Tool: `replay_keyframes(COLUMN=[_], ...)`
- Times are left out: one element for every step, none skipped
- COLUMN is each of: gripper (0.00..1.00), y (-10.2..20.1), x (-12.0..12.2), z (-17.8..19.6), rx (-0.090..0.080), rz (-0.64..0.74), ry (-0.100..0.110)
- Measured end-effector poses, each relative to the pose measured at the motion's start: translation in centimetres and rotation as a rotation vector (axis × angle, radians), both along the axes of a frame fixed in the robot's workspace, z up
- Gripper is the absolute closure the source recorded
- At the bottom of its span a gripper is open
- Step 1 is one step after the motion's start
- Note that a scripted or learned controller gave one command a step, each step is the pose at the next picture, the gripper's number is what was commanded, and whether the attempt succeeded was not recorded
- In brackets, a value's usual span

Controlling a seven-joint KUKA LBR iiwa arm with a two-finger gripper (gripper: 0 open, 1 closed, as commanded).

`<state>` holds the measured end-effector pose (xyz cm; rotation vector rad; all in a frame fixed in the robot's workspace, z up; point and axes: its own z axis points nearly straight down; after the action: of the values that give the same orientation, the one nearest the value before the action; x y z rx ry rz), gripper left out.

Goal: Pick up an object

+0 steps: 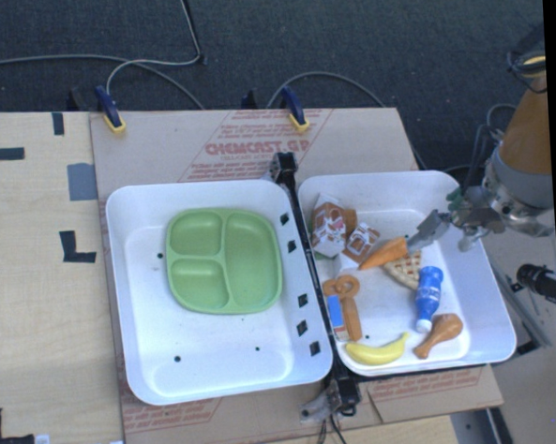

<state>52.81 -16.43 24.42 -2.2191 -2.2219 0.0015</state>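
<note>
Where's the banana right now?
The banana lies in the right-hand bin, against its near edge, between the brown pretzel stick on its left and the toy chicken drumstick on its right.

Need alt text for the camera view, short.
The gripper hovers over the right bin, above toy food: carrot, banana, drumstick, blue bottle. The left bin holds a green divided plate.

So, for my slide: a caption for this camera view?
Gripper hovers over right bin of toy food; green tray in left bin.
</note>
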Motion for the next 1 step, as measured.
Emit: replay_keyframes(gripper=[0.00], y=[0.91], x=[-1.35], z=[-15.78], rx=[0.000], rz=[0.000], ry=[-0.004])
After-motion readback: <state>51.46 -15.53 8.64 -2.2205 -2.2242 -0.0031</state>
